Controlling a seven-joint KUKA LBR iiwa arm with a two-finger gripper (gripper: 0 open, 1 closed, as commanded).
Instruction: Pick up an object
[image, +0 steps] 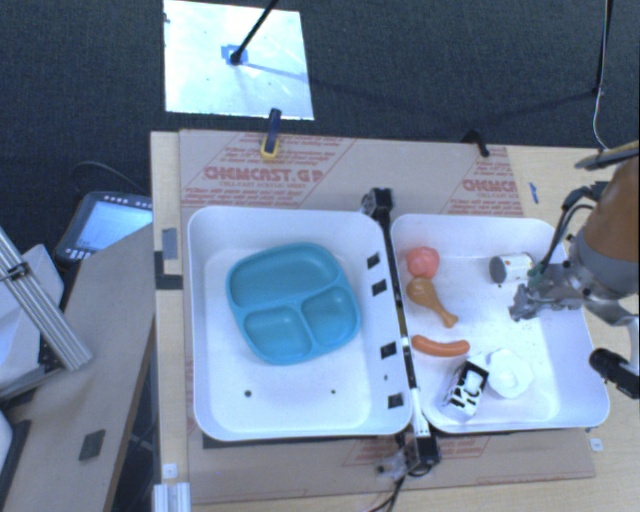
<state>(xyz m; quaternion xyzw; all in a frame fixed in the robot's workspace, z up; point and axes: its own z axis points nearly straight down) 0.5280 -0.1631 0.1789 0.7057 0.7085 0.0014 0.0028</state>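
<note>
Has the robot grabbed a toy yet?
Not yet. The gripper hangs over the right bin with no toy seen between its fingers. The hot dog, drumstick and pink ball lie in the bin. The picking up is left.

Two bins sat side by side on the surface (330, 165). A divided tray (292, 301) lay in the left bin (210, 400). In the right bin (570, 400), a ball (423, 261) lay behind a drumstick (431, 299), a sausage (440, 347) before that, and a cup (509, 267) near the end effector (528, 304) at the right
</note>
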